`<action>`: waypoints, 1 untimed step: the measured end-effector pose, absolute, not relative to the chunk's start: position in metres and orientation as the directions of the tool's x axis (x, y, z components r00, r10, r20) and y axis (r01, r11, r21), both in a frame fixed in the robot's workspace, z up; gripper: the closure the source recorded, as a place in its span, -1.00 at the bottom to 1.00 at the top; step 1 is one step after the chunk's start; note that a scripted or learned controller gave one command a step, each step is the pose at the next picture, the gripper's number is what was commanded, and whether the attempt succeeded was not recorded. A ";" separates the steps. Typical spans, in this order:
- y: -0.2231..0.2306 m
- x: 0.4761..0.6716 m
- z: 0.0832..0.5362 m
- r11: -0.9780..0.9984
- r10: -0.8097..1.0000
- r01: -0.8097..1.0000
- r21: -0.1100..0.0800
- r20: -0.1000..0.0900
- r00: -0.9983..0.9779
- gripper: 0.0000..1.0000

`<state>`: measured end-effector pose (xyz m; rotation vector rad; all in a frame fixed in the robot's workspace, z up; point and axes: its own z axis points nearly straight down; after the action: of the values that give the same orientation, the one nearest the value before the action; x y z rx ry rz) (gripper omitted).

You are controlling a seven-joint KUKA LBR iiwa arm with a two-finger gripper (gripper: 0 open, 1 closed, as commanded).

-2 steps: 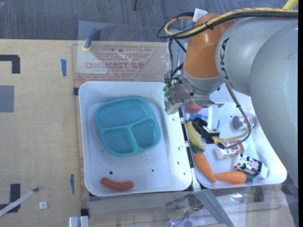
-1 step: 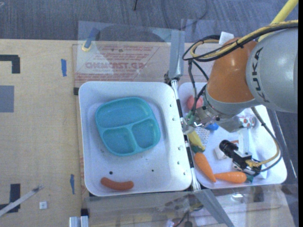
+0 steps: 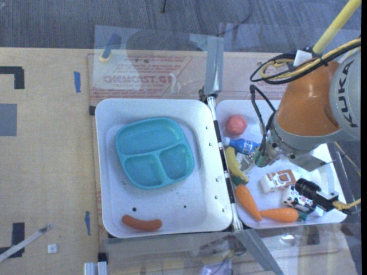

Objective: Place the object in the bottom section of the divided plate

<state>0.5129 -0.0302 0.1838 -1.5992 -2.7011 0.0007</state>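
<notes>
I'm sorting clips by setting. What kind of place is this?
Probably a robotics lab bench, not a kitchen: a KUKA arm over two white bins, toy food such as carrots beside a teal divided plate, and blue tape marks on the board.

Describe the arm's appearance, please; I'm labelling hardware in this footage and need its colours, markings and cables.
The arm has a rounded orange band above the wrist and a grey shell bearing dark KUKA lettering at the right edge. Black and yellow cables loop over the orange part, and a yellow tube runs up to the top right. The hand below is dark, its details hard to make out.
</notes>
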 end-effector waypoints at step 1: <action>-0.121 0.480 0.152 0.295 0.955 0.955 -0.001 0.002 -0.295 1.00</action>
<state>0.4798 -0.1211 0.1517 -1.8635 -2.5264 0.0001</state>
